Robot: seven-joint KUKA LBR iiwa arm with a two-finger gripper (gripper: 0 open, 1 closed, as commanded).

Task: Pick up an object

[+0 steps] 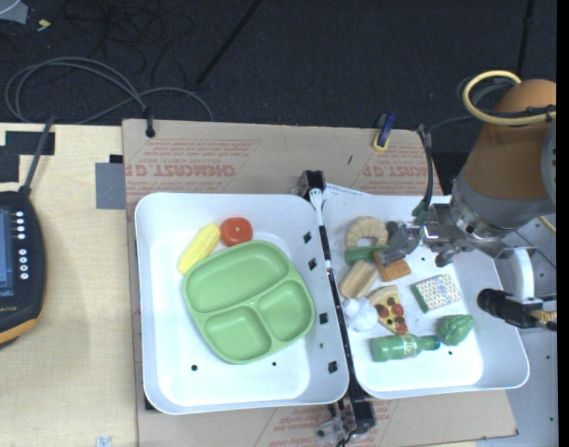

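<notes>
My gripper [402, 241] hangs low over the right bin [489, 366], reaching in from the right under the grey and orange arm [509, 156]. It is just right of a tan croissant [366, 230] and directly above a brown cracker [394, 270]. I see nothing held in it. Around it lie a bread piece [358, 278], a pizza slice [388, 307], a patterned square waffle [437, 292], a broccoli [455, 328], a green bottle [399, 347] and a small white item [361, 317].
The left bin [158, 361] holds a green divided plate [247, 301], a yellow corn cob [198, 248] and a red tomato [236, 231]. A black divider clamp [314, 186] sits between the bins. A pendant [9, 268] lies far left.
</notes>
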